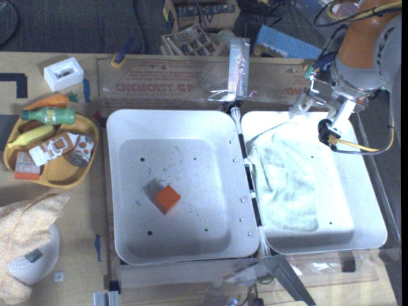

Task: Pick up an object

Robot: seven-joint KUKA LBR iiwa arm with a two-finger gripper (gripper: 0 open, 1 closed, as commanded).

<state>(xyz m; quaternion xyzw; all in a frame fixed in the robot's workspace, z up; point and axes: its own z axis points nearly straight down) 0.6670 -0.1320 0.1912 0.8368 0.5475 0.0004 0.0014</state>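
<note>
The gripper (310, 102) hangs over the right white bin (366, 228) at its twelve o'clock rim; whether it is open or closed cannot be told. Just below lies a crumpled white cloth (287, 180). A small orange block (167, 199) sits in the left white bin (127, 139), well apart toward eight o'clock.

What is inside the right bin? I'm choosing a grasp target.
A crumpled white cloth covers most of the right bin floor. Anything under the cloth is hidden. The orange block is in the left bin.
</note>
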